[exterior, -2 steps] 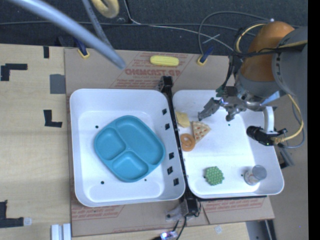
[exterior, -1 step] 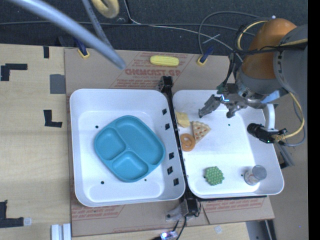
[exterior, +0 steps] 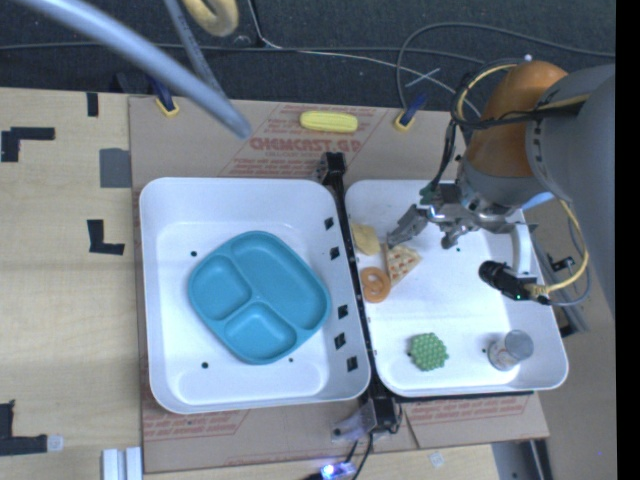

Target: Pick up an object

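Red lettering (exterior: 290, 146) printed on the cardboard sheet (exterior: 190, 138) under the bins, too blurred to read. A yellow banana-shaped toy (exterior: 328, 122) on that cardboard just beyond the bins, near the far edge.

Left bin (exterior: 160, 298): one blue three-compartment tray (exterior: 258, 296), lying flat near the middle, white floor open around it on all sides.

Right bin (exterior: 545, 368): a pale yellow piece (exterior: 366, 239) against the left wall, a waffle-like tan wedge (exterior: 402, 261) just beside it, an orange ring (exterior: 376, 285) touching the wedge's lower corner. Nearer the front edge, a green bumpy ball (exterior: 428, 351) and, well apart to its right, a grey metal cylinder (exterior: 514, 349) close to the right wall. Open white floor through the bin's middle between these two groups.

End effector (exterior: 430, 223) over the far left part of the right bin, fingers spread apart with nothing between them, the nearer fingertip (exterior: 398, 233) just above the wedge. Orange-banded arm (exterior: 520, 118) entering from the right, over the bin's far right corner.
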Robot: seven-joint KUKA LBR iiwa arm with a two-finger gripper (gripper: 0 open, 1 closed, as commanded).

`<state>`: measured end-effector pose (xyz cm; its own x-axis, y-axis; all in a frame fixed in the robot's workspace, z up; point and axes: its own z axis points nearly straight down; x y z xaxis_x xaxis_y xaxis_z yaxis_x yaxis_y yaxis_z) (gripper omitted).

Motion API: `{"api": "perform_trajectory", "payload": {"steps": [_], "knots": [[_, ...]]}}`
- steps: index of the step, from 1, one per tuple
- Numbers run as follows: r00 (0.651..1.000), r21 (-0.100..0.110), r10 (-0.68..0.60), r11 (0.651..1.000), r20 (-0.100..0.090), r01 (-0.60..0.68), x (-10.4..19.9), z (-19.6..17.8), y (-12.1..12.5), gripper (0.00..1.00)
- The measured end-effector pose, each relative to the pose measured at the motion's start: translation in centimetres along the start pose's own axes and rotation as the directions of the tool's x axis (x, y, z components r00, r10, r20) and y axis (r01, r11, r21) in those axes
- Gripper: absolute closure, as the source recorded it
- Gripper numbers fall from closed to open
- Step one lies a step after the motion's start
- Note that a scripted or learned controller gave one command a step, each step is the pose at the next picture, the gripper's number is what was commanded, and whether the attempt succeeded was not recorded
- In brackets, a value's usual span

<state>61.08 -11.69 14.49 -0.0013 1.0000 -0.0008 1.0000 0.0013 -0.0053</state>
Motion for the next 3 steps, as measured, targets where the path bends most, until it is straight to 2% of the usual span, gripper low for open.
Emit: {"api": "perform_trajectory", "payload": {"steps": [1, 2, 3], "knots": [[1.0, -0.001, -0.001, 1.0, 0.0, 0.001, 0.71, 5.86, 0.56, 0.0], [1.0, -0.005, 0.0, 1.0, 0.0, 0.0, 0.73, 5.93, 0.59, 0.0], [1.0, -0.003, -0.001, 1.0, 0.001, 0.001, 0.74, 5.06, 0.53, 1.0]]}}
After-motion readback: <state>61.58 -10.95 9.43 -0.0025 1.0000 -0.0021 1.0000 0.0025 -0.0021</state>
